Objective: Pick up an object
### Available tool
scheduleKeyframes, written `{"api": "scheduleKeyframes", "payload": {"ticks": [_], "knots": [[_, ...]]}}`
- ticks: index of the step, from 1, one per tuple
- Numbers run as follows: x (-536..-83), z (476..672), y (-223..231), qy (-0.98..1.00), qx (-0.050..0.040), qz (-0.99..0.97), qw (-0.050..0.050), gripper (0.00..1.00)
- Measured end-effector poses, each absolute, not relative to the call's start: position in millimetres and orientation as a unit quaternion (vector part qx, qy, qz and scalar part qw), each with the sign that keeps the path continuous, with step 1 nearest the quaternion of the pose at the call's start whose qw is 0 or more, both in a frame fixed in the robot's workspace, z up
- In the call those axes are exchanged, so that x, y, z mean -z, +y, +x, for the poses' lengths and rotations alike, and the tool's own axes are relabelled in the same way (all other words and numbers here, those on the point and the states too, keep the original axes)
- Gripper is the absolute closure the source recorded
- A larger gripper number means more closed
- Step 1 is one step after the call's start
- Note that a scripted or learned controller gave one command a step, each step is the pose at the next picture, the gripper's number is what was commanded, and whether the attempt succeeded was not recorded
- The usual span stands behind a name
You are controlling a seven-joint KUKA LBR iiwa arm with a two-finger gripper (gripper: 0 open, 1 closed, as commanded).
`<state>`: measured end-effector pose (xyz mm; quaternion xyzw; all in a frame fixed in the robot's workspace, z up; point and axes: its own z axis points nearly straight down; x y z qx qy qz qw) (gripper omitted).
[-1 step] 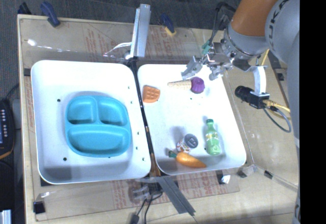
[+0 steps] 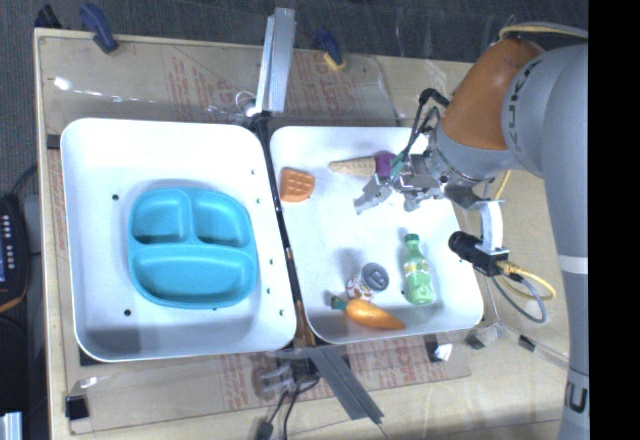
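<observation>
My gripper [image 2: 388, 200] hangs over the upper middle of the right bin [image 2: 318, 258], open, with nothing between its fingers. Just above it lies an ice cream cone toy [image 2: 352, 165] with a purple scoop, partly hidden by the wrist. An orange waffle piece [image 2: 296, 185] lies to the gripper's left by the bin wall. Below the gripper stands a green bottle [image 2: 416, 271]. A carrot [image 2: 373, 317], a small round grey cap [image 2: 375, 277] and a small mixed-colour piece [image 2: 354, 289] sit near the front edge.
The left bin [image 2: 90, 158] holds a blue divided plate [image 2: 192, 246]. A metal bar [image 2: 275, 63] rises behind the wall between the bins. Blue clamps [image 2: 98, 28] grip the bench's back edge.
</observation>
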<state>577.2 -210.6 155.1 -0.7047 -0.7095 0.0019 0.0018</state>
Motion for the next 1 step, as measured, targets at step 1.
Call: {"api": "scheduleKeyframes", "payload": {"ticks": [1], "knots": [[-91.1, 513.3, -208.4, -0.71, -0.0008, -0.704, 0.002, 0.0]]}}
